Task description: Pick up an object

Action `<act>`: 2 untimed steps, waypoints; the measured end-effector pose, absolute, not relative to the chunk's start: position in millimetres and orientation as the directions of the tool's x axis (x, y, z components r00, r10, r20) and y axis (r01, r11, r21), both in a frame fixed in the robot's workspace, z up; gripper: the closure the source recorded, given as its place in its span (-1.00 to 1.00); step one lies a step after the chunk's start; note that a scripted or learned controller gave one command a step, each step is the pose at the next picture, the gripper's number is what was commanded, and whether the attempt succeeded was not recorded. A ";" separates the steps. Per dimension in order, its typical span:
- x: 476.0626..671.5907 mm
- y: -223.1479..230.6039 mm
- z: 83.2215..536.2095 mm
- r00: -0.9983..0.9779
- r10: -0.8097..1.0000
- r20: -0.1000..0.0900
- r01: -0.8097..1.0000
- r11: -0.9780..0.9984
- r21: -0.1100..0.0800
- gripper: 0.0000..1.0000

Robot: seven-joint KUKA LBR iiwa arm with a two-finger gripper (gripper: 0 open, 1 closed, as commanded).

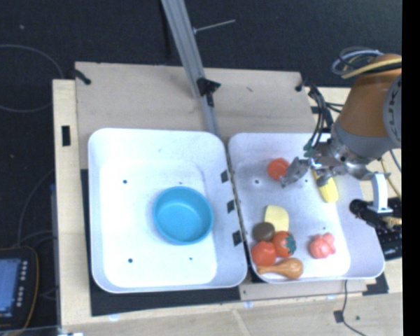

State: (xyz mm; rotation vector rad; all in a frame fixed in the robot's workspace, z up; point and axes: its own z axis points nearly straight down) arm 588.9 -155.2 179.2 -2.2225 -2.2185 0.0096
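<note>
Robot arm reaching over the right of two white bins that hold toy food.

The grey arm with its orange band enters from the right, and its gripper [299, 171] hovers over the right bin [245, 152], just beside a small red-orange ball [277, 167]; whether the fingers are spread or pressed together cannot be told. A yellow piece [327, 190] lies under the wrist. Near the front sit a yellow block [277, 217], brown piece [263, 231], tomato [283, 243], pink item [322, 246] and tan gourd [285, 267]. The left bin [112, 152] holds a blue bowl [183, 215].
</note>
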 end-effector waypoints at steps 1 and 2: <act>585.0 -154.5 114.3 0.002 1.000 -0.003 1.000 -0.002 -0.007 -1.00; 588.2 -154.1 131.9 0.006 1.000 0.002 1.000 -0.006 0.003 1.00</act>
